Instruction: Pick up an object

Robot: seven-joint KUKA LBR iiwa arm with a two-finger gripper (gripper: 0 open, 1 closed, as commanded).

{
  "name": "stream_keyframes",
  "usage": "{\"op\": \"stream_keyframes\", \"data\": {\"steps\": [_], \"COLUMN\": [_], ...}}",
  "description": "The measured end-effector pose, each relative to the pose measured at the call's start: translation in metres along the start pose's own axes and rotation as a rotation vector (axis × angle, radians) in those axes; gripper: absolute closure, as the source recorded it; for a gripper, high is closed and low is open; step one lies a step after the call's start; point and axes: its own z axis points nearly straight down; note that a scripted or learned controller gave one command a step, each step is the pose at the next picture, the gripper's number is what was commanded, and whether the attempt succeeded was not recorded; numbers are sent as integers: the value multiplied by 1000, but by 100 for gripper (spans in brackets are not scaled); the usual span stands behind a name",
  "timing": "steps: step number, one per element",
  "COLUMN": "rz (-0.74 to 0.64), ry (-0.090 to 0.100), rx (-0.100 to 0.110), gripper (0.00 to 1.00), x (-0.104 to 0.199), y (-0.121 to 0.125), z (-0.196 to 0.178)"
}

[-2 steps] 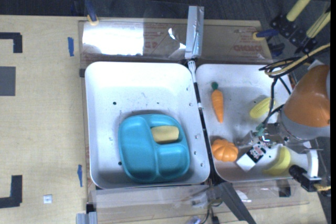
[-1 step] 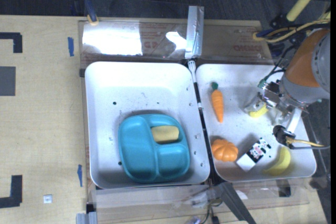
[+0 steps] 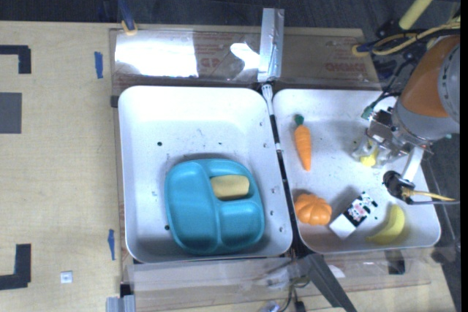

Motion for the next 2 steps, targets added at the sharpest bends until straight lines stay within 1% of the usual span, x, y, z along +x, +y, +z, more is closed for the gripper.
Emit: {"op": "stream_keyframes", "data": {"steps": [1,2], "rz": [-10,51], "ry": [1,3], "rx": [9,2], "gripper": [100,100], "x": [-14,18], "y": [11,-49], "z": [4,-111]}}
